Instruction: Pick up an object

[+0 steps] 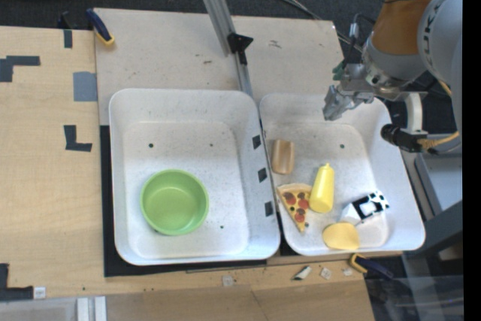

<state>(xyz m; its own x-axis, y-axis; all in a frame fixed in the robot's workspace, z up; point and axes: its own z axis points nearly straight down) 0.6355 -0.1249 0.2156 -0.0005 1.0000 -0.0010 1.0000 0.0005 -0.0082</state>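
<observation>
The gripper [334, 107] hangs over the far right corner of the right bin [398, 237], above bare bin floor; nothing is visible between its fingers, and whether they are spread or pressed together cannot be told from this angle.

All candidate objects in that bin lie nearer the camera than the gripper, toward the lower part of the view; the closest is the brown bread piece [282, 155], down and to the left of the gripper, its long axis running roughly near-to-far; next is the yellow bottle [322, 189], almost directly below the gripper in the view, long axis likewise near-to-far with a slight tilt, its base just beside the pizza slice [295, 207]; the yellow rounded piece [341, 237] and the black-and-white block [368, 207] sit at the near right corner, well apart from the gripper.

The green bowl [175, 201] lies alone in the left bin [120, 162], farthest from the gripper.

Judgement: the coming move is a travel toward the camera, then a descent; for the bottle, the fingers should close across its narrow width.
</observation>
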